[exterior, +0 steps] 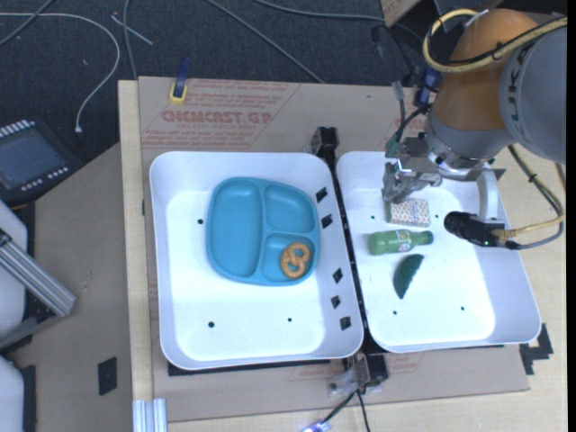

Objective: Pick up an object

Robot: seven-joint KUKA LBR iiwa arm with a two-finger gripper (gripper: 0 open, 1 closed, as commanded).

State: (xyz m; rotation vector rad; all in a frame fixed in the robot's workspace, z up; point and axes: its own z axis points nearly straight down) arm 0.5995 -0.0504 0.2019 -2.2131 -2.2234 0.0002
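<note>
In the right bin lie three objects: a small patterned packet, a green bottle on its side just below it, and a dark green curved piece nearer the front. My gripper hangs over the packet's left upper corner, its fingertips right at or touching that corner. Nothing shows between the fingers. The left bin holds a blue divided plate with a pretzel in its lower right compartment.
A black divider with clips runs between the two bins. The arm's grey and orange body looms over the right bin's back edge, and a black cable fitting sits to the right of the bottle. Cables lie on the floor behind.
</note>
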